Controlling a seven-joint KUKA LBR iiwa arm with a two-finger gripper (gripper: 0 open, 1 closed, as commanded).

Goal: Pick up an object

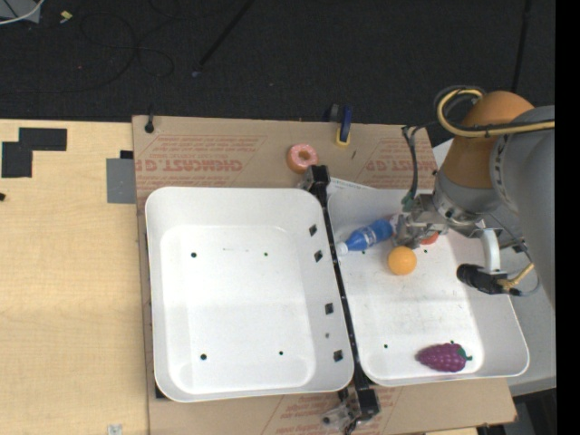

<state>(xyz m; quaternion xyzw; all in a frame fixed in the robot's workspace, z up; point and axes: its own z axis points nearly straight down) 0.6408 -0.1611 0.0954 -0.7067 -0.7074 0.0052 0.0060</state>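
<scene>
Nothing is lifted yet; the claw (419, 229) sits low in the right bin (489, 352) at the frame's right, just above the orange ball (402, 261) and beside the blue bottle (365, 237); whether it is spread or pressed together I cannot tell; the purple grapes (443, 358) lie untouched at lower right; grasp and lift seemingly remain.

pale wood bench (63, 270); dark floor (272, 43) behind
</scene>
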